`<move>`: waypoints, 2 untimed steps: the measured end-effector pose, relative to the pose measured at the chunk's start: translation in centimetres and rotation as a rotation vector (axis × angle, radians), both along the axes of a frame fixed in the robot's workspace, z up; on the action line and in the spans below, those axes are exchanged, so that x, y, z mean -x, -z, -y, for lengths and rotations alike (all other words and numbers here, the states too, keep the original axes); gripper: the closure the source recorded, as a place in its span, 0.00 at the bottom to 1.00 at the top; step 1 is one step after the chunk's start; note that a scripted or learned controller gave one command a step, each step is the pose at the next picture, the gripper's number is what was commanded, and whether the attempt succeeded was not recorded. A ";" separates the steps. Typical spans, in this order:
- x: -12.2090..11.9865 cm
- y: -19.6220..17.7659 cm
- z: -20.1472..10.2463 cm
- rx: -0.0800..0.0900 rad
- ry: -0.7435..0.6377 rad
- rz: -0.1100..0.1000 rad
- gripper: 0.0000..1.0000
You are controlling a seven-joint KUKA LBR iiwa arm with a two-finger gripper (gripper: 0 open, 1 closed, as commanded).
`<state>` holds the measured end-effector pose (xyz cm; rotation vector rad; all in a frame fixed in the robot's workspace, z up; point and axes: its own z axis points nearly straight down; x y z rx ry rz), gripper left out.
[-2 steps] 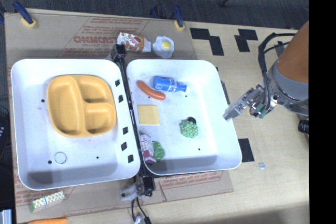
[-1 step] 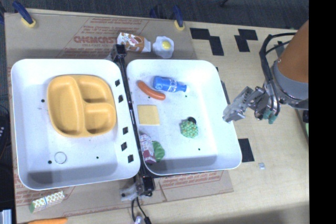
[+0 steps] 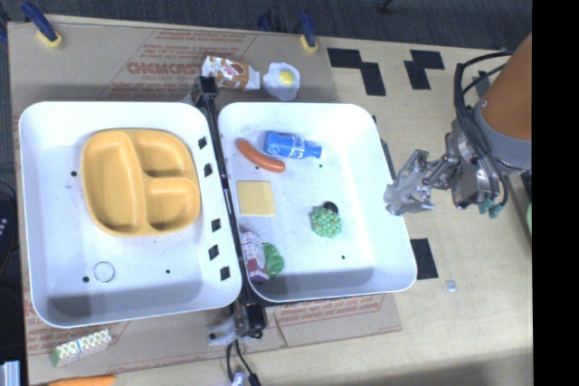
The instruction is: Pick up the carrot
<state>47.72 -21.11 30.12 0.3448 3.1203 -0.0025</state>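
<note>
Your gripper [image 3: 409, 187] hangs just outside the right bin [image 3: 384, 241], off its 3 o'clock rim, over the bench; from this slant you cannot tell whether it is spread or closed, and nothing shows in it. The carrot [image 3: 261, 155], which I take to be the orange-red rod, lies flat across the bin at about 10 o'clock from the gripper, near the far left corner. It looks like a light, stiff plastic toy with a smooth, rounded skin, so it probably rolls or slips; take it across its middle, square to its length. A blue bottle [image 3: 291, 145] lies just beside it at 3 o'clock, so come in cleanly. Count one carrot, one bottle, one yellow slice [image 3: 255, 197] at the carrot's 6 o'clock, one green cluster [image 3: 327, 221] and one wrapped packet [image 3: 260, 258]. The left bin [image 3: 36, 221] holds one yellow tray [image 3: 142, 179].
</note>
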 end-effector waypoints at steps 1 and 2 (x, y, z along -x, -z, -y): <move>0.0 7.5 -0.1 -0.002 -0.305 -0.005 1.00; -1.1 -4.7 0.0 0.001 -0.599 -0.001 1.00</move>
